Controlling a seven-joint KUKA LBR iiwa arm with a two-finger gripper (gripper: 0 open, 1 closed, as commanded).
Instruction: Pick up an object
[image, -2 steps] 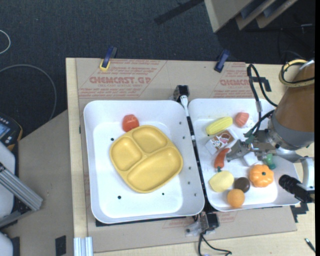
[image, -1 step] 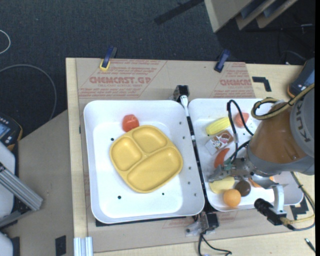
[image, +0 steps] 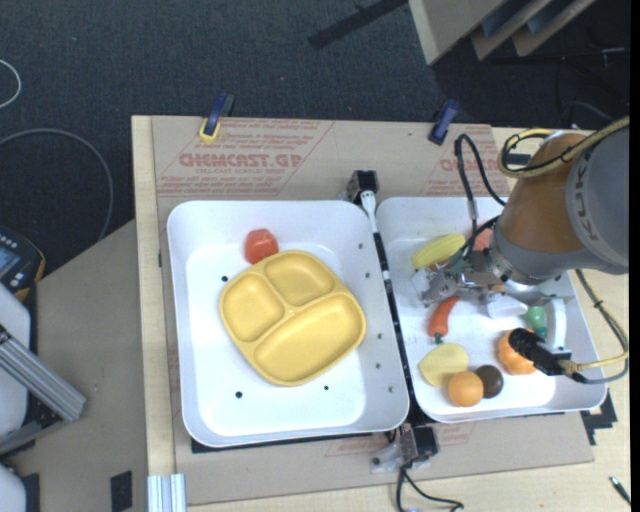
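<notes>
Two white bins: left bin (image: 195, 330) with yellow divided plate (image: 292, 316), tomato (image: 261, 243) at twelve o'clock. Gripper (image: 452, 283) low over right bin (image: 420, 215), above carrot (image: 441, 317); finger state unclear.

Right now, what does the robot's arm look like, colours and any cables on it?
The arm is a thick, rounded grey body with a wide orange band above the wrist. Black cables loop along its upper side, with a bit of yellow wire near the top. At the end sits a small metallic tool.

Yellow divided plate (image: 292, 316), red tomato (image: 262, 243), white bins (image: 190, 300), orange fruit (image: 464, 389), yellow banana (image: 438, 250)
</notes>
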